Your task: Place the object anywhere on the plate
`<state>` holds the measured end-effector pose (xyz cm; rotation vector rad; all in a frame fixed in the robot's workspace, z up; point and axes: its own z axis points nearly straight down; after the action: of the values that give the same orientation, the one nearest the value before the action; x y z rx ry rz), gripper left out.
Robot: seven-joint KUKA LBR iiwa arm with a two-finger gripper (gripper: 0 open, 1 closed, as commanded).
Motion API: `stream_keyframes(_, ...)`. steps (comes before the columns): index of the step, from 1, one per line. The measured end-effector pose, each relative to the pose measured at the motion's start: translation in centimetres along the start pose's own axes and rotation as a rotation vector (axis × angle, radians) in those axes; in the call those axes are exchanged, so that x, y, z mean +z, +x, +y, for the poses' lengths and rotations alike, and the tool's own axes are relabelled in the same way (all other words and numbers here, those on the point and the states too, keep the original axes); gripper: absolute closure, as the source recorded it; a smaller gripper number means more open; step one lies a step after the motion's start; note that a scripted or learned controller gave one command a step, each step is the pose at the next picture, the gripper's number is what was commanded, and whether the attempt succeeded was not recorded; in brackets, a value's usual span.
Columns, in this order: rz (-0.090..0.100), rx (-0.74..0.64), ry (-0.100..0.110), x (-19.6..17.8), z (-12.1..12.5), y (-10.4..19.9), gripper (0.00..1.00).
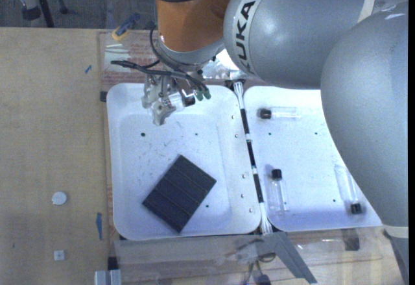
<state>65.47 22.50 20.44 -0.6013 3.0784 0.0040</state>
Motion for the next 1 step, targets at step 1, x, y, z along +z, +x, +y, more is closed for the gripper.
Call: stream_keyframes(1,0.002,-0.136,-0.001,9.74,0.59,1.40,1.00)
